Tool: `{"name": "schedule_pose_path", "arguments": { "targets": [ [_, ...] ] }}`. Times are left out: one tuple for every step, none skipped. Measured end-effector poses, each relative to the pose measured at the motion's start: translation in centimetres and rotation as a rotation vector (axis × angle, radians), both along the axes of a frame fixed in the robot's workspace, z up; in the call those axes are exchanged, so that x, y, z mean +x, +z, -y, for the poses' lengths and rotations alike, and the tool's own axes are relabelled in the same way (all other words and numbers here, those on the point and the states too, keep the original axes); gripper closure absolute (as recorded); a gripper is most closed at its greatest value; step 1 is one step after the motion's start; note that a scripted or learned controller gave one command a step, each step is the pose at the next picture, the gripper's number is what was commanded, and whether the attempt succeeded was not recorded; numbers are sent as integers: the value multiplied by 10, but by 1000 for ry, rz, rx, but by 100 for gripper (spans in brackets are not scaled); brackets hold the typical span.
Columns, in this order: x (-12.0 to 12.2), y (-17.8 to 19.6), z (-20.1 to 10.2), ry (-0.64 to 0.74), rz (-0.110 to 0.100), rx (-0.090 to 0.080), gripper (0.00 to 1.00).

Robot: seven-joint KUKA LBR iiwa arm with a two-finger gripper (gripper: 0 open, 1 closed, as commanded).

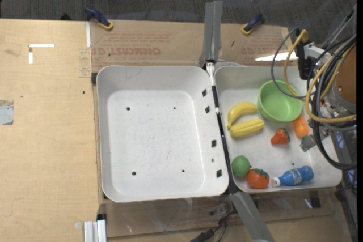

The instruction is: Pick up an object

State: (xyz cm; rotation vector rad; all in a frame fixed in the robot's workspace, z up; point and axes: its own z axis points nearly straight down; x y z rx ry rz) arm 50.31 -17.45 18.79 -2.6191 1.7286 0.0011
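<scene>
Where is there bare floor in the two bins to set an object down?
The left bin offers its whole floor. In the right bin, bare patches lie left of the green bowl and between bananas and blue bottle; its near-left corner is crowded.

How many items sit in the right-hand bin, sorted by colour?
Yellow: 2, both bananas
Green: 2, bowl and lime
Red: 2, strawberry and tomato
Orange: 1, carrot
Blue: 1, bottle
Total: 8
</scene>
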Motion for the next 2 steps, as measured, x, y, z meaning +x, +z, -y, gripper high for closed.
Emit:
{"name": "schedule_pose_path", "arguments": {
  "targets": [
    [-21, -95, -23, 248, 5, 0, 100],
    [-12, 7, -16, -75, 0, 1, 100]
  ]
}}
